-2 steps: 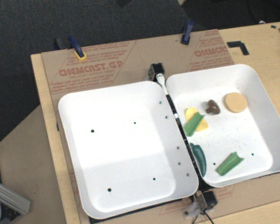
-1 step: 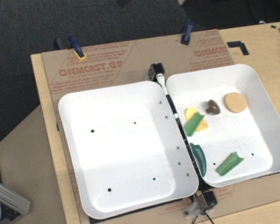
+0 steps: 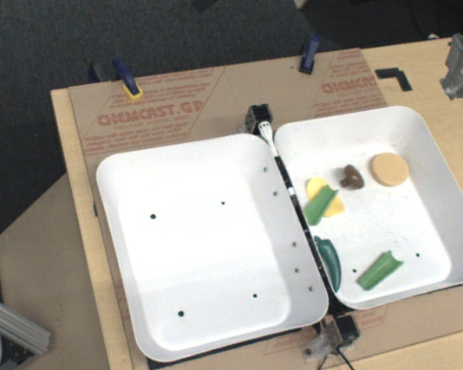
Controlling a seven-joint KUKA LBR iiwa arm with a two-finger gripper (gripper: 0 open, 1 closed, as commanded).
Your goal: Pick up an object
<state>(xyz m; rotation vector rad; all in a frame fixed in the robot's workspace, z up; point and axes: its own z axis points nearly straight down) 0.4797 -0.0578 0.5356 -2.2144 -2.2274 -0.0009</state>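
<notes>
A dark carpeted floor [image 3: 58, 42] surrounds the brown cardboard-covered bench [image 3: 199, 97], clamped at its far edge, and on it sit two shallow white plastic bins side by side. The left bin [image 3: 127, 188] has nothing to grasp; everything worth picking lies in the right bin [image 3: 442, 180]. There I see a round tan disc [image 3: 389, 169], a small brown lump [image 3: 351, 176] just beside it, a yellow piece [image 3: 316, 188] with a green block [image 3: 321, 204] lying across it, a second green block [image 3: 379, 270] nearer the front, and a dark green curved piece [image 3: 328, 260] pressed against the dividing wall. The grey metal gripper [image 3: 461, 67] hangs at the right edge, well apart from all of them — whether its jaws are wide or narrow I cannot tell. The risks, to my eye: the stacked yellow and green pair could shift or come up together, and the curved piece sits so tight to the wall that a finger may strike the rim.
</notes>
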